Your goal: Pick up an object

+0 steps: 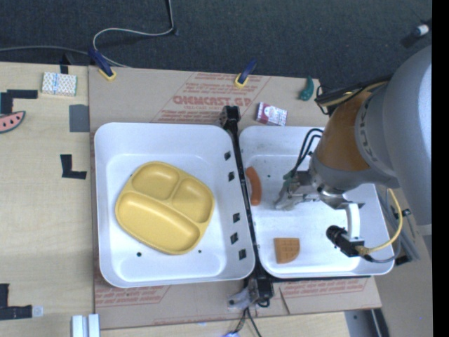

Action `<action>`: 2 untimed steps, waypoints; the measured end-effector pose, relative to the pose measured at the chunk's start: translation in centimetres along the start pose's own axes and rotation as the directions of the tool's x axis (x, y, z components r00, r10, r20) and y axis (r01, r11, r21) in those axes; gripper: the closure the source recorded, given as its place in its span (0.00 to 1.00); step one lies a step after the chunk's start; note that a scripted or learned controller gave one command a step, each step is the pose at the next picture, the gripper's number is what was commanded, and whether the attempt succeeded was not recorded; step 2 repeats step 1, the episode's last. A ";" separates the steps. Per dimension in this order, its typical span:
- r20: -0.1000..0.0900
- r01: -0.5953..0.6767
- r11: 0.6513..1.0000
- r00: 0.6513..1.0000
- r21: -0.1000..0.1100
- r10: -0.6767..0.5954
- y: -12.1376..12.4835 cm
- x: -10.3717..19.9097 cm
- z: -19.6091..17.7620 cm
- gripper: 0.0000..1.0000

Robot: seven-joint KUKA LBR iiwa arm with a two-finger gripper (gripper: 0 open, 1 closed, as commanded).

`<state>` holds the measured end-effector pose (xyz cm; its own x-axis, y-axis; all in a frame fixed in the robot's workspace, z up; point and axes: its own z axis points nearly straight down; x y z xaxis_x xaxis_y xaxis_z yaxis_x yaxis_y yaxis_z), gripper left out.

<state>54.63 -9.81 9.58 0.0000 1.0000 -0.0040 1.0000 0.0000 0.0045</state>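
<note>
In the right bin [270, 146], an orange sausage-shaped piece [253, 186] lies against the left wall. A tan, toast-like square [286, 250] rests near the bin's front edge. My gripper [287, 196] hangs low over the middle of the right bin, to the right of the sausage and above the toast. It touches neither, as far as I can see. The grey arm with its orange band covers the bin's right half.
The left bin [112, 146] holds a yellow divided plate [165, 206]. A black divider with clips [238, 202] runs between the bins. On the cardboard behind them lie a small red-and-white packet [270, 114] and coloured clamps. A yellow cable loops at the arm's lower right.
</note>
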 end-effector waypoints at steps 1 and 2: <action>0.000 0.000 1.000 1.000 0.000 0.000 0.0 0.0 0.0 0.00; 0.000 0.000 1.000 1.000 0.000 0.000 0.0 0.0 0.0 0.00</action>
